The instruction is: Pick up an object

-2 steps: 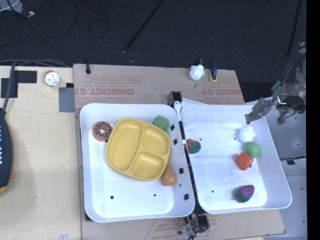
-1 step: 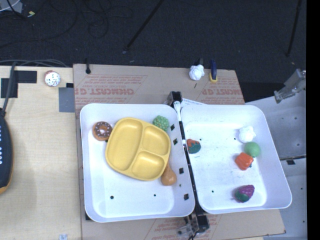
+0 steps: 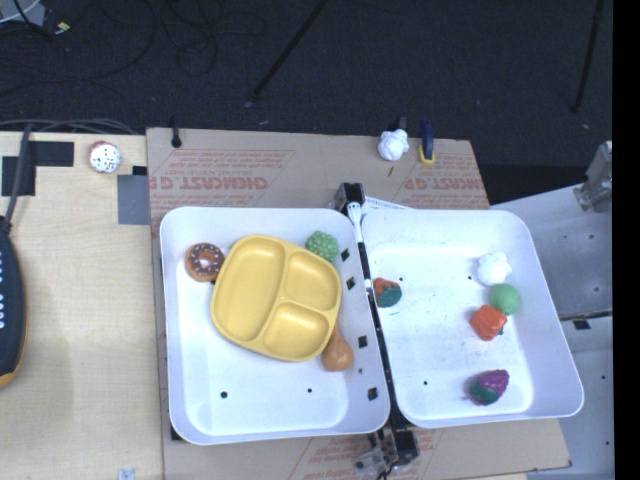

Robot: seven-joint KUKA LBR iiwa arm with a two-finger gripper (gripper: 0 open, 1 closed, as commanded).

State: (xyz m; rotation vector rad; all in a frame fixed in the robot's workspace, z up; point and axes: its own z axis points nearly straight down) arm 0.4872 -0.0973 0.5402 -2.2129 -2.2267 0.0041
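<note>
The left bin (image 3: 200, 408) holds a yellow divided plate (image 3: 278, 296), a brown doughnut (image 3: 204, 261) at its upper left, a green bumpy item (image 3: 322, 244) at its upper right, and a tan piece (image 3: 337, 354) at its lower right. In the right bin (image 3: 545, 388) lie a white item (image 3: 493, 266), a green ball (image 3: 505, 297), an orange-red item (image 3: 487, 321), a purple and green item (image 3: 489, 386), and a small orange and teal item (image 3: 386, 292) near the divider.
Both bins rest on a cardboard sheet (image 3: 300, 168). A small white item (image 3: 393, 145) and a blue and yellow item (image 3: 427, 142) lie at the cardboard's far edge. A spotted white ball (image 3: 104, 157) sits on the wooden bench at left. A grey metal surface (image 3: 585, 258) lies to the right.
</note>
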